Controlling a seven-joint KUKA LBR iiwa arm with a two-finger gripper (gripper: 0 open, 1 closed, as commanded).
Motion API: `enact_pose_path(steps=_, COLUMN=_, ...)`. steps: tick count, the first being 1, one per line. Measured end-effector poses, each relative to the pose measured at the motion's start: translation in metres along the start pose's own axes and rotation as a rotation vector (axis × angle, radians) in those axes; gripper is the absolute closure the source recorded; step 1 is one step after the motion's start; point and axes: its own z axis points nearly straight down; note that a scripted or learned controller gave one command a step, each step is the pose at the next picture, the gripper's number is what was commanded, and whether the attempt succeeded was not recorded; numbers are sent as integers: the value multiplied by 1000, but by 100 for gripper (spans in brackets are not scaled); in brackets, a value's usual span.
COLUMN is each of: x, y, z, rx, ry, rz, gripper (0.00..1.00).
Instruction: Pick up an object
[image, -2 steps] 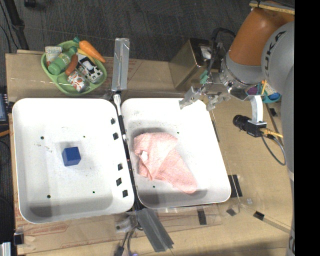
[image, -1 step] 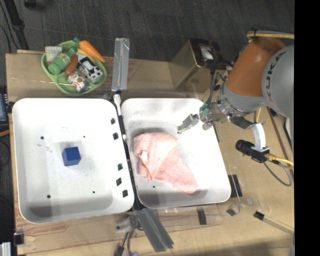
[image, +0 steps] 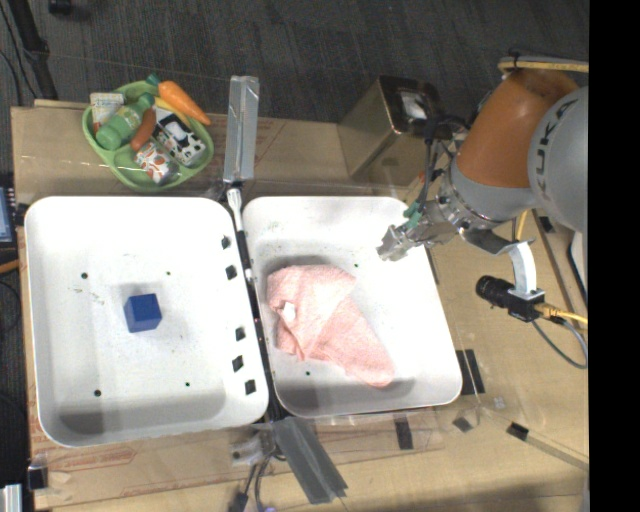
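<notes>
Gripper (image: 396, 243) at two o'clock over right bin (image: 425, 385); state impossible to tell. Pink cloth (image: 325, 320) crumpled mid-bin, at seven o'clock from gripper. Best: shift over highest fold, descend straight, pinch bunched fabric, lift slowly.

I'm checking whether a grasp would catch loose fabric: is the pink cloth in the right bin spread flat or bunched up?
Bunched. The pink cloth lies crumpled in the right bin, with folds and a raised ridge.

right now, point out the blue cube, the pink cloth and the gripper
blue cube (image: 143, 311): camera view, on its top face
pink cloth (image: 322, 322): camera view, on the middle of the crumpled fabric
gripper (image: 392, 246): camera view, at its fingertips over the right bin
</notes>
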Motion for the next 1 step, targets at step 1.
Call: enact_pose_path(steps=1, x=-7, y=-19, z=-29, rx=-6, ry=-3, rz=-219, gripper=100)
